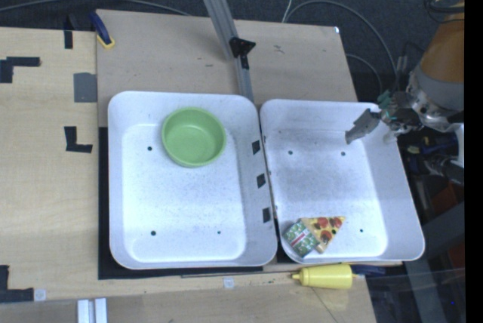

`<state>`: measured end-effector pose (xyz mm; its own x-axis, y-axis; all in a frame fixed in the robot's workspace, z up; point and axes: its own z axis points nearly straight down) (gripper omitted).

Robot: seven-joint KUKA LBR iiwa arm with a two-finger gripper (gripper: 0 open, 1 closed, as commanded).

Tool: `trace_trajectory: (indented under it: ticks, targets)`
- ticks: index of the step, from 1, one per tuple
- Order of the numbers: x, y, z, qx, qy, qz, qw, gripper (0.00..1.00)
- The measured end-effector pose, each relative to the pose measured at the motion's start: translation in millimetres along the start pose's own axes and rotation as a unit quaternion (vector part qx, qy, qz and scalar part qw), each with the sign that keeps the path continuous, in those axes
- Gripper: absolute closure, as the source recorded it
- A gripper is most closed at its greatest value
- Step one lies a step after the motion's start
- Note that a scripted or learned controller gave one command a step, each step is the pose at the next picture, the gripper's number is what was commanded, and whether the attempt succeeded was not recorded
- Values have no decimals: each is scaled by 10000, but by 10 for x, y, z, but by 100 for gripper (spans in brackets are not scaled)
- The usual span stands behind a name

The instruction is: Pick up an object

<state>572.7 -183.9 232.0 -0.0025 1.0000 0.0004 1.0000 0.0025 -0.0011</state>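
Camera view is showing the grey arm with the orange band reaching in from the right, and its two-finger gripper [364, 125] is hanging over the upper right part of the right white shallow bin [392, 186]. A dark fingertip is pointing down and to the left toward the bin floor, but I cannot tell whether the fingers are open or closed, and nothing is visibly sitting between them. The things to pick are lying well apart from it: a small flat packet with colourful print [311, 232] is resting in the lower left corner of the right bin, a round light green plastic bowl [194, 136] is sitting in the upper part of the left white shallow bin [128, 186], and a yellow plastic bottle [326, 277] is lying on the wooden table [45, 163] just below the right bin. I am judging that the main risk is a grasp on bare bin floor, because the gripper is hovering far from every object. The packet is also pressing close to the bin wall, so the fingers could be striking the rim there.
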Motion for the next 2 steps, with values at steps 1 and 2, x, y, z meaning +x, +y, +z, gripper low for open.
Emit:
trace_trajectory:
  ticks: [1,2]
  targets:
    - [0,0,0,0,0,1,10000,0]
    - [-20,-12,438,24,-2,4,10000,0]
